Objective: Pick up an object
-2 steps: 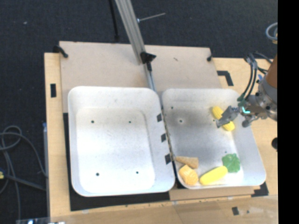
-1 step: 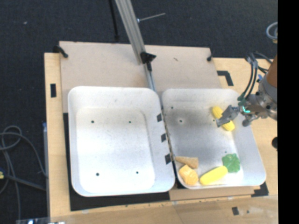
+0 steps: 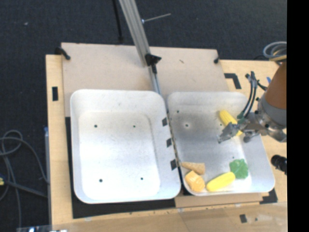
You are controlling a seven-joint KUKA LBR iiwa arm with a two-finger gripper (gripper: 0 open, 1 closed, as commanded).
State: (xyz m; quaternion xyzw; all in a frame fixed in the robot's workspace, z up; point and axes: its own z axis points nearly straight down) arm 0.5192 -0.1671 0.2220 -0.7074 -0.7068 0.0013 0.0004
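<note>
Robot lab: plywood bench (image 3: 120,62), aluminium camera mast (image 3: 135,25), loose cables (image 3: 14,149).

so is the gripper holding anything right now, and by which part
Cannot be told: the gripper is at the yellow corn piece, but no grasp is visible.

Just one fixed cam up high, angled down at the worktop (image 3: 135,57), both white bins (image 3: 120,144) in frame, arm (image 3: 276,93) coming from the right.
</note>
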